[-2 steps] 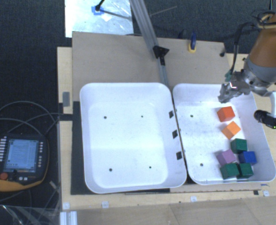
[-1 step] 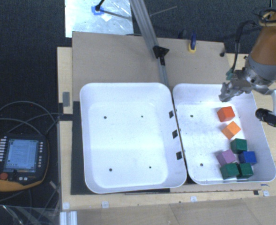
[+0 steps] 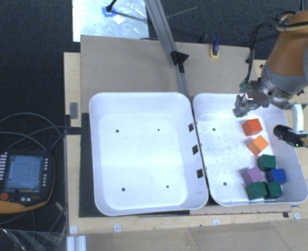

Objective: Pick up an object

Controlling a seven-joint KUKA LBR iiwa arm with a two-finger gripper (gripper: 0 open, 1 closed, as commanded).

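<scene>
Worktop (image 3: 127, 61): tan board carrying two shallow white bins side by side. Left bin (image 3: 99, 156): bare white floor with four small dark dots. Right bin (image 3: 216, 156): holds all the blocks, gathered along its right side. Orange block (image 3: 252, 126): upper right area of the right bin, just below and right of the tool. Light orange block (image 3: 258, 145): just below the orange one, turned at an angle. Green block (image 3: 266, 162): below that, toward the bin's right wall. Purple block (image 3: 253, 175): left of a blue block (image 3: 276, 175), the two close together. Two more green blocks (image 3: 263, 190): side by side at the bin's lower right corner, touching or nearly touching the purple and blue ones. Arm (image 3: 292, 51): grey with orange band, reaching in from the right over the right bin's upper right corner. Tool (image 3: 242, 106): low over the bin floor beside the orange block, nothing visible between its fingers; whether they are spread or closed cannot be told. Pendant (image 3: 20, 182): off the worktop at left, screen lit, cable looped around it.
</scene>
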